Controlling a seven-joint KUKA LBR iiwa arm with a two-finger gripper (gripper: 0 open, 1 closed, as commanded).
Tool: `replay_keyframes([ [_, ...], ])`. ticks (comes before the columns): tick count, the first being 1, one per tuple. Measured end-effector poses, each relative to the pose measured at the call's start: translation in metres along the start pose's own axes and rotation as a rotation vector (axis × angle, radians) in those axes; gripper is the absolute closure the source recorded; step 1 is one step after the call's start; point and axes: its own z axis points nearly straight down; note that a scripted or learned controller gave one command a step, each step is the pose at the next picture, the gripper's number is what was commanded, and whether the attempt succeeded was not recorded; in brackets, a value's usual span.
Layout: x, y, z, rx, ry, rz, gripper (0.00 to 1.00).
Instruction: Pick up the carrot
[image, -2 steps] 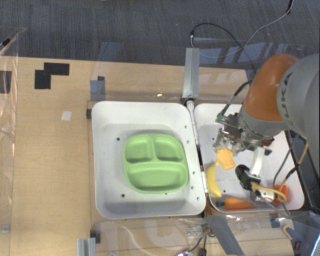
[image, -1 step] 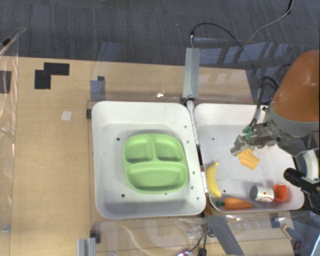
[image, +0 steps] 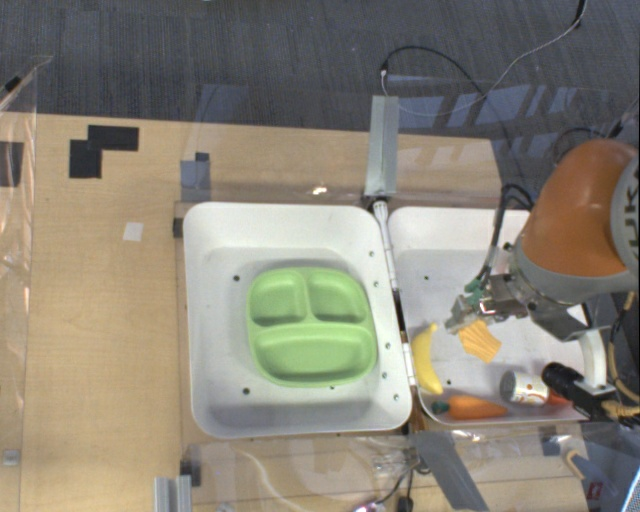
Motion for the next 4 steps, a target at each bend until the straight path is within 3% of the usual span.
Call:
replay_keyframes([
  [2, 0.000, 0.004, -0.022, -0.010, -0.002, -0.009, 1.00],
  [3, 0.030, 0.005, -0.006, 0.000, 0.001, 0.120, 1.00],
  [4, 0.030, 0.007, -0.017, -0.005, 0.000, 0.114, 1.00],
])
